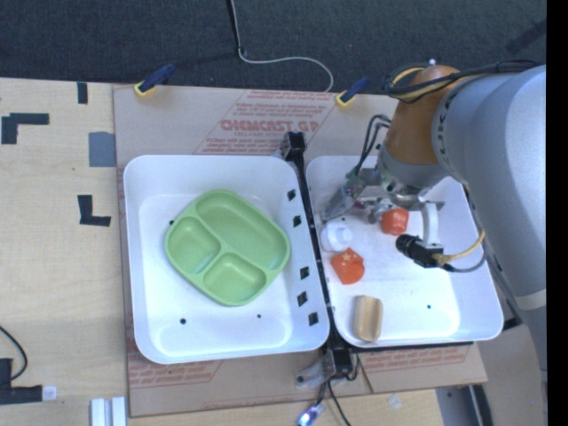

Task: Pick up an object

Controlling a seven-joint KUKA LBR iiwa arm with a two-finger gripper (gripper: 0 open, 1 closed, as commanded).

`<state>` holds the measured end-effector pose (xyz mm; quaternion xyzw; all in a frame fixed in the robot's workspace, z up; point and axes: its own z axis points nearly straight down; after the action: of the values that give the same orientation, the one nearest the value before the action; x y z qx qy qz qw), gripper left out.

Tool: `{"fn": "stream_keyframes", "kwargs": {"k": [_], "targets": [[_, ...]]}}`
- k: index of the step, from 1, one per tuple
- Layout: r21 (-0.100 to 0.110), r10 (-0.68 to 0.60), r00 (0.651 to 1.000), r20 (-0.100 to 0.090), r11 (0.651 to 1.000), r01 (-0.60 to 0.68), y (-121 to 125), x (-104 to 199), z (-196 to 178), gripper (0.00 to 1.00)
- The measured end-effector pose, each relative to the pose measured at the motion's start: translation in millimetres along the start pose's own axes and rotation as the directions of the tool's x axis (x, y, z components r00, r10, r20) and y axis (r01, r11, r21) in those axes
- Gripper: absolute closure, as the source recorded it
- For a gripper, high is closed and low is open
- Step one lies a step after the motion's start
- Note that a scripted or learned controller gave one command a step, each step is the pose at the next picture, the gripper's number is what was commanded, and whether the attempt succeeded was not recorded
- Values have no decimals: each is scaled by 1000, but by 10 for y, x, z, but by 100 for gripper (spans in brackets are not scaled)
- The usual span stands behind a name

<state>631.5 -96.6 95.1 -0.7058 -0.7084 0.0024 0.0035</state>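
While the grey arm (497, 140) reaches in from the right, its gripper (359, 201) hangs low over the right bin (444, 313), and whether it is spread or pressed together I cannot tell. Beneath it lie 2 orange objects (348, 266), a small white piece (338, 235) and a tan block (367, 317), while the left bin (146, 238) holds a green divided plate (227, 247).

A robotics lab test bench: two white bins (142, 238) sit on a cardboard sheet (257, 122) held by blue-and-yellow clamps (155, 78), with black tape marks (89, 209) on the wooden bench top (53, 264), a loose cable (266, 56) trailing over dark carpet (106, 25).
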Motion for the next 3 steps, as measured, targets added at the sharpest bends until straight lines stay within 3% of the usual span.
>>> {"fn": "stream_keyframes", "kwargs": {"k": [1,2,3], "targets": [[-3,6,1000,2,1000,-6,180,-958,114,0],[-9,-1,1000,1,1000,1,378,-399,100,0],[-6,-1,1000,0,1000,2,369,32,107,0]]}}
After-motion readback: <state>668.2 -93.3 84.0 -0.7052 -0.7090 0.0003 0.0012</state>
